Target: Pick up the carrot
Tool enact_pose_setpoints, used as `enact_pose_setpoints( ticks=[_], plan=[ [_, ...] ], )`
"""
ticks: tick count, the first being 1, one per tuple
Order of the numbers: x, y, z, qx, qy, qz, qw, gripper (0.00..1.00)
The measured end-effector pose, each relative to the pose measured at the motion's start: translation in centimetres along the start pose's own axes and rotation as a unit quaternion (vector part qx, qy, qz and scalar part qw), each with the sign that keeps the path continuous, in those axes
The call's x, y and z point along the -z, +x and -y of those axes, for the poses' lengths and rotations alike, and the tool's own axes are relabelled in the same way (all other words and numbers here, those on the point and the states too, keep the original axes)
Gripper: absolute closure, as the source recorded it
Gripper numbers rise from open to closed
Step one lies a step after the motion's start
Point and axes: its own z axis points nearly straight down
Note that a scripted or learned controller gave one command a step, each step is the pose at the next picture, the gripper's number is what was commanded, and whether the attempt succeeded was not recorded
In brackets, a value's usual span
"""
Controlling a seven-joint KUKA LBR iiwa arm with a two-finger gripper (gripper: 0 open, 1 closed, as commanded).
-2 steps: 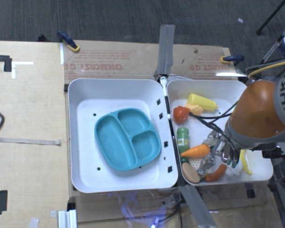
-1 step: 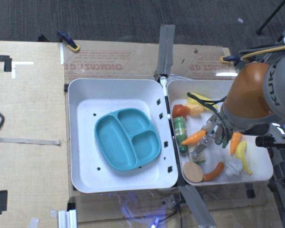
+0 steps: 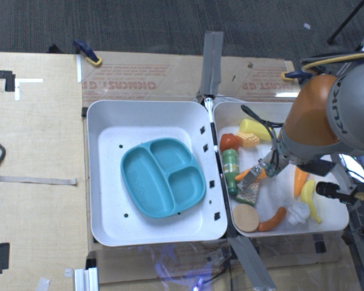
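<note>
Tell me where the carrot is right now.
The carrot lies in the right bin, near its middle, just right of the green bottle and above the grater, with the pincer right at its upper end.

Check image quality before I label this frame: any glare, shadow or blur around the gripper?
Camera view: lighting is even and soft; the gripper is slightly blurred over the carrot; the arm shades the right bin; a purple glare sits on the bench edge below.

A teal divided plate is sitting in the white left bin. An orange carrot, green bottle, red tomato and yellow banana are showing in the white right bin.
</note>
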Motion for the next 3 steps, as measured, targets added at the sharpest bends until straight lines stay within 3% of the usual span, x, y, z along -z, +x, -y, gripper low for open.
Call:
enact_pose_setpoints(
  ticks=[1,2,3],
  plan=[
    [0.1,-7.2,3.8,0.077,-0.001,0.003,0.9970,0.00],
    [1.1,-7.2,3.6,0.079,-0.001,0.004,0.9969,1.00],
    [-0.3,-1.7,1.7,0.145,0.001,-0.001,0.9894,1.00]
  ],
)
